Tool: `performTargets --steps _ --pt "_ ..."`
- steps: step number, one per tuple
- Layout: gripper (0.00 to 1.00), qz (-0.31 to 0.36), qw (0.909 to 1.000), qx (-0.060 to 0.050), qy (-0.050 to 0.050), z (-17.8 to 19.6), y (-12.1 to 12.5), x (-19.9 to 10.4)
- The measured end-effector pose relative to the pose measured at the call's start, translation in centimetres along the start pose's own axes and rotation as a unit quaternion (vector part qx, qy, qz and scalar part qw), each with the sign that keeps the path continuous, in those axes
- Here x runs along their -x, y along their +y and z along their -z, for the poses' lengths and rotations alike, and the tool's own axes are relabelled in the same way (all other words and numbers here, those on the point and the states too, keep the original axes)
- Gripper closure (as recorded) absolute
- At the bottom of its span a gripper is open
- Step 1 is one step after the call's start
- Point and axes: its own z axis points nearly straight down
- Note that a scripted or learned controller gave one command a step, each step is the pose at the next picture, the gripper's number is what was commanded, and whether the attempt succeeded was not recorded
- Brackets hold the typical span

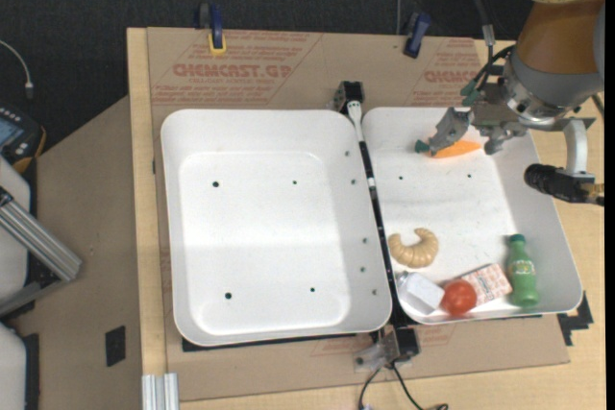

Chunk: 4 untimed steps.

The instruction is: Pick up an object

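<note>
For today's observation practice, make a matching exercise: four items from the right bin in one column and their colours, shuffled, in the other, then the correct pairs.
Items:
1. croissant
2. bottle
3. tomato
4. carrot, beneath the pincer

Colours:
A. green
B. orange
C. tan
D. red

Pairs: 1-C, 2-A, 3-D, 4-B
</note>
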Motion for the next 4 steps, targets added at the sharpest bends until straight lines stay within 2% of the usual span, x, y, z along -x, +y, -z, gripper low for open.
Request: performTargets --steps 1,2,3,4 --pt "0.0 0.003 1.0 0.008 0.0 12.4 -2.2 -4.0" --pt "0.0 0.003 1.0 0.004 0.0 15.5 -5.0 -7.6" --pt "0.0 0.003 1.0 0.005 0.001 20.3 -8.9 -10.8" --pt "0.0 0.005 1.0 0.005 0.002 25.0 -11.7 -18.2"
